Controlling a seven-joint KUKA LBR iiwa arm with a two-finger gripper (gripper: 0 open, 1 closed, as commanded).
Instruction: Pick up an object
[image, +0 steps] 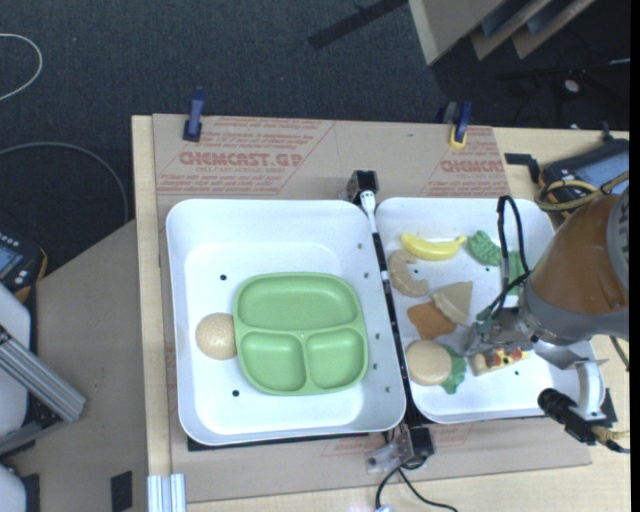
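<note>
The right bin (520, 402) holds a yellow banana (432, 245), a green leafy piece (486, 248), a round tan cookie (406, 272), a beige wedge (454, 298), an orange-brown slice (430, 320), a bun with green lettuce (432, 364) and a small multicoloured piece (496, 358). My gripper (488, 338) is low over the bin's middle, just above the multicoloured piece and right of the orange-brown slice. The arm's grey and orange wrist (585, 280) covers the bin's right side.
The left bin (190, 300) carries a green three-compartment tray (300, 332) and a round beige bun (215, 336) at the tray's left. Clamps (193, 117) sit on the cardboard-covered bench's far edge. A black divider runs between the bins.
</note>
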